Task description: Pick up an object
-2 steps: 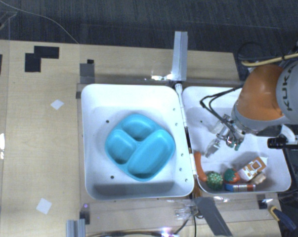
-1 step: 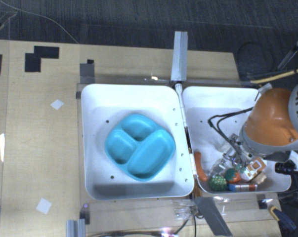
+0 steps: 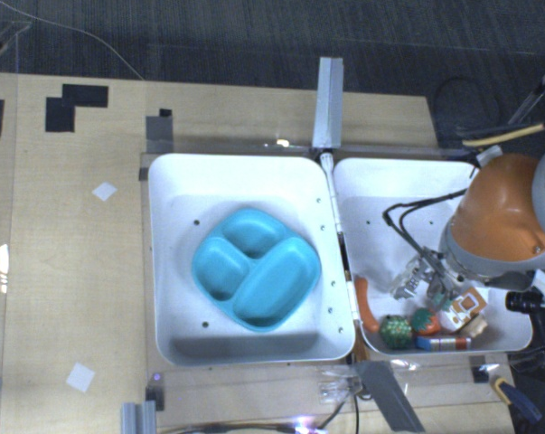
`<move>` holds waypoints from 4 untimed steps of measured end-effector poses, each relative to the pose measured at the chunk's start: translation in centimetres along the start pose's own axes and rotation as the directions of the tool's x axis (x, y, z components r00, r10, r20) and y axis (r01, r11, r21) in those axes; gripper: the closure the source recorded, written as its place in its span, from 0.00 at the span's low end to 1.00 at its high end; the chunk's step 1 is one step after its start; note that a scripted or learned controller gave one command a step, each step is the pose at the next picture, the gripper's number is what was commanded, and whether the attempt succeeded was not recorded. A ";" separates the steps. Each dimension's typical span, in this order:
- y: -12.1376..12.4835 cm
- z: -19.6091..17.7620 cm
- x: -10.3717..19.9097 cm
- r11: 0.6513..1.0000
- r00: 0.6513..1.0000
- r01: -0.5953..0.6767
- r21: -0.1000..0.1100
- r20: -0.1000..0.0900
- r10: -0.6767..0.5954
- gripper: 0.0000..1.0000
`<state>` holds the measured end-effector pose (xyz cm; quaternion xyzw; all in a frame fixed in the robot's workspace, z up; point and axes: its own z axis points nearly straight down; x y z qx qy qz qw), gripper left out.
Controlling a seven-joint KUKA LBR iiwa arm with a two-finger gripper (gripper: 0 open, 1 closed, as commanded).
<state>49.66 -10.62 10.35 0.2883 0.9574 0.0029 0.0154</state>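
Note:
My gripper (image 3: 423, 289) hangs low in the right bin (image 3: 380, 188), just above a cluster of small objects at its front edge. Beneath and beside it lie a green textured ball (image 3: 397, 332), a small teal-green object (image 3: 423, 320), an orange curved piece (image 3: 364, 304), a white and orange block (image 3: 466, 307), and a red and blue marker-like item (image 3: 442, 342). The metal fingers point down toward the teal object. The grey arm with its orange band (image 3: 498, 215) covers the bin's right side.
The left bin (image 3: 177, 197) holds a blue three-compartment plate (image 3: 257, 267). A metal divider post (image 3: 328, 107) stands between the bins at the back. Black cables loop across the right bin's back half (image 3: 417, 213).

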 end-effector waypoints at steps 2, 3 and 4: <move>8.1 0.4 -10.3 1.000 1.000 -0.020 0.011 -0.021 0.020 0.00; 3.3 1.4 -2.7 0.999 0.999 -0.043 0.010 -0.019 0.043 0.00; 2.8 1.9 -11.7 1.000 1.000 -0.014 0.011 -0.018 0.014 0.00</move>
